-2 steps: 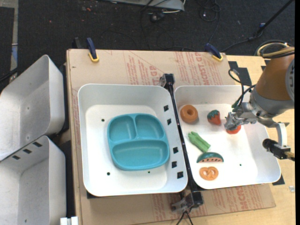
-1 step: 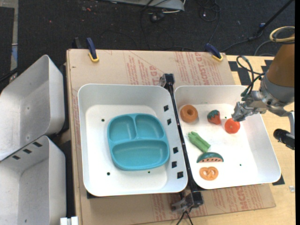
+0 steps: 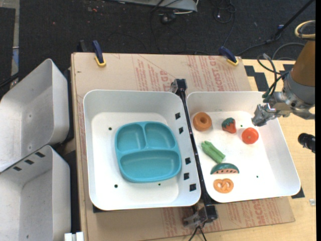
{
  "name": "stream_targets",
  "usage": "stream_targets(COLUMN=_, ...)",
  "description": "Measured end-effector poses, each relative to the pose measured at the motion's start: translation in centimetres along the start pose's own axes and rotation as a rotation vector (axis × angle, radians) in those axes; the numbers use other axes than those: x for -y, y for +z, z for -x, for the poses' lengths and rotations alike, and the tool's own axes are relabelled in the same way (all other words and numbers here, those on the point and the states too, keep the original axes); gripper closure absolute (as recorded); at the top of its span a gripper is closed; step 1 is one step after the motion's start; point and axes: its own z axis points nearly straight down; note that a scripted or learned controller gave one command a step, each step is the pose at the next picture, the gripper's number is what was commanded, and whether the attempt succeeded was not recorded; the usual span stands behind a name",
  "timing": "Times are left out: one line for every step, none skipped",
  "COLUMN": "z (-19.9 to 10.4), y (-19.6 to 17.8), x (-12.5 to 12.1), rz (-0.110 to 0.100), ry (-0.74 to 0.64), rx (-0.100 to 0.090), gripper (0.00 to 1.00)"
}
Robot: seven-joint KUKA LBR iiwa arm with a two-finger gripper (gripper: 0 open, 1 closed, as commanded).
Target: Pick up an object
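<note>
The right bin [image 3: 281,157] holds a brown doughnut [image 3: 202,121], a strawberry [image 3: 229,125], a red tomato [image 3: 250,135], a green pod [image 3: 213,151], a watermelon slice [image 3: 224,169] and an orange pretzel [image 3: 223,186]. My gripper [image 3: 262,115] hangs over the bin's far right part, just above and right of the tomato. Nothing shows between its fingers, and the arm's grey wrist and orange band rise to the right of it.
The left bin [image 3: 95,134] holds a teal divided plate [image 3: 148,151]. Black clamps [image 3: 180,86] sit along the seam between the bins. Two spare white bins [image 3: 30,119] stand off the bench at the left. Cables run at the right.
</note>
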Motion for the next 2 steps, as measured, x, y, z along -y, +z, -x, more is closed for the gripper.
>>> stream_targets(z=-5.4, y=-1.2, x=0.2, rz=-0.003, ry=-0.005, rx=-0.003, gripper=1.0)
stream_targets(z=-10.6, y=-0.4, x=1.2, rz=-0.007, ry=-0.005, rx=-0.003, gripper=1.0)
